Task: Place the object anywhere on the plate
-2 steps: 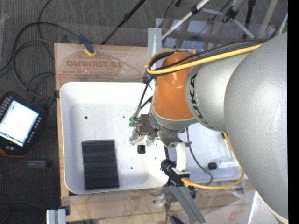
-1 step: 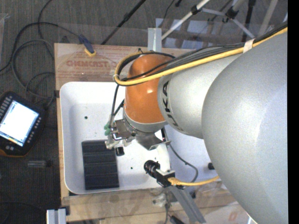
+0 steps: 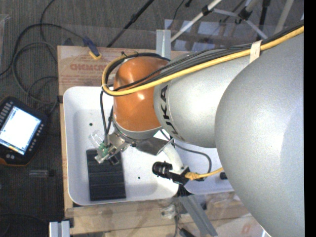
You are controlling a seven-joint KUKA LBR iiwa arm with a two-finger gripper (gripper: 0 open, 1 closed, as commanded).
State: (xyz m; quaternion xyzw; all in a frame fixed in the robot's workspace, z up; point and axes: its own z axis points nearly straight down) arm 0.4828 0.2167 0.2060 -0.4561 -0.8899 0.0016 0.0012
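Camera view showed the pincer (image 3: pixel 102 152) low in the white bin (image 3: pixel 74 132); whether it gripped, I couldn't tell. A dark ribbed plate (image 3: pixel 105 179) lay just beneath it.

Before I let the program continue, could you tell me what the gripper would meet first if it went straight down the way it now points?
Most likely the dark ridged block lying in the white bin. The gripper hangs at the block's upper edge, pointing down. Depth is hard to judge from this slant, so it might instead meet the bin floor just beside it.

Grey carpet floor (image 3: pixel 29 14) — black cables (image 3: pixel 34 38), lit handheld screen (image 3: pixel 19 130).
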